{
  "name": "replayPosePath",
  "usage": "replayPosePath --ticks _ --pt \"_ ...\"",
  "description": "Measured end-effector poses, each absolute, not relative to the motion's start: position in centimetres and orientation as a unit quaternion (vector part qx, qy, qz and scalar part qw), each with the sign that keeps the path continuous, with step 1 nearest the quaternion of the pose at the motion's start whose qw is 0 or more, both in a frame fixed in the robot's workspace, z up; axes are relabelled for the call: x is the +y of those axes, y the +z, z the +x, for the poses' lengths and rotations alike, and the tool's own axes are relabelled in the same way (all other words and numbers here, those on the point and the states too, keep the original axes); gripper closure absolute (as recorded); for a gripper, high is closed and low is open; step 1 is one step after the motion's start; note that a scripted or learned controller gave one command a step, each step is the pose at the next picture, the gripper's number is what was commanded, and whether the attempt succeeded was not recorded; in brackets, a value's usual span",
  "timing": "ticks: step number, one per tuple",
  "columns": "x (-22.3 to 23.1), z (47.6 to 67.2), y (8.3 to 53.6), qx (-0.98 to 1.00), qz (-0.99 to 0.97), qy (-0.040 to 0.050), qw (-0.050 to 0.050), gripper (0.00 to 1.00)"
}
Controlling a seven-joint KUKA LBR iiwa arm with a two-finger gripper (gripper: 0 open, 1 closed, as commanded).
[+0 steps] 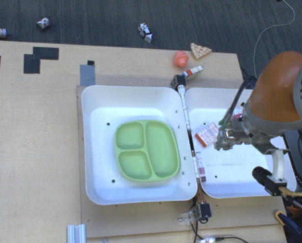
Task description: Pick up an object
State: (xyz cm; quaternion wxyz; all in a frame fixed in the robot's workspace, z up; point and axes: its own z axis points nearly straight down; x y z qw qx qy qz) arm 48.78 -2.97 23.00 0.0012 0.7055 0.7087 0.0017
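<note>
A small red and white packet (pixel 208 134) lies in the right bin (pixel 227 178), near its left wall. My gripper (pixel 221 142) hangs low over that bin, just right of the packet and close to it. The arm's grey body and orange band cover the bin's right part. A light green divided plate (pixel 146 150) sits in the middle of the left bin (pixel 98 135).
On the bench behind the bins lie a red ball (pixel 180 58), a wedge-shaped toy (pixel 200 50) and a small red and white tube (pixel 194 71). Small bits lie on the dark floor beyond. Black tape patches mark the bench at the far left.
</note>
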Motion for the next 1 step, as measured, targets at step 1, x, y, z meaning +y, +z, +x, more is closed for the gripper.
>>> replayPosePath --ticks 1 --pt "-7.83 54.26 27.03 0.708 0.706 0.0014 0.002 1.0"
